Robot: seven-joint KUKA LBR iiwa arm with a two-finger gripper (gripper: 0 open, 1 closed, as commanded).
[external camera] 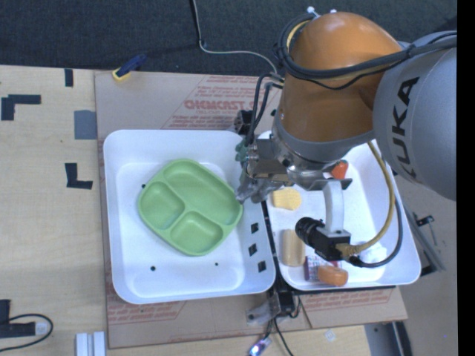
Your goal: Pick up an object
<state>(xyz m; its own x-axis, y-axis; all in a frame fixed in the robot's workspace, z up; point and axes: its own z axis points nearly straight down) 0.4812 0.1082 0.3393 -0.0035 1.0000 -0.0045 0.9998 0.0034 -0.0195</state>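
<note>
A smooth, pale green plastic plate [189, 207] with three rounded compartments lies in the glossy white left bin [126, 273], while the metal gripper [251, 191] hangs over the divide between bins, its jaw state impossible to tell.

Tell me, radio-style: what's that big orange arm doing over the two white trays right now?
Gripper low at the trays' shared edge, fingers unclear. Green plate lies in left bin, untouched. Small food pieces, one yellow, in right bin under the arm.
</note>
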